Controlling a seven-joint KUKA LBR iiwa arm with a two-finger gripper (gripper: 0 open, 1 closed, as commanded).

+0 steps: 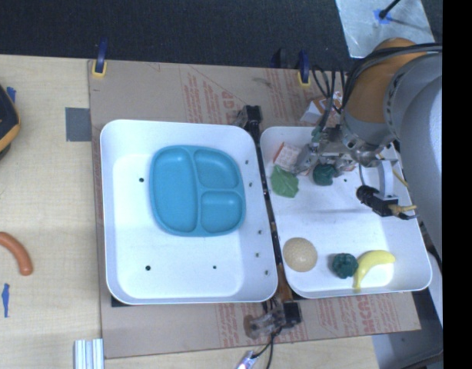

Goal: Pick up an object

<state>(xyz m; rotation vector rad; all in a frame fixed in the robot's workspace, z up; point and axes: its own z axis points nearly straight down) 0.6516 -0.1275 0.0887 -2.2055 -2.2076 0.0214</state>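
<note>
The pincer [326, 160] is hanging low at the far side of the right bin [397, 279], right over a dark green lump [324, 174]; whether it is spread or pinching I cannot tell, the wrist is hiding it. To do this well, I reckon it should be dropping straight down, centring on the lump, closing fully before lifting, and keeping off the leaf [284, 181] just beside. Counting up: two bins, the left bin [121, 229] carrying one blue tray [196, 189]. The right is carrying one leaf, one beige ball [300, 254], one dark green piece [344, 264], one banana [372, 266], one card [287, 154]. One sausage [14, 252] is lying on the desk [44, 198].
</note>
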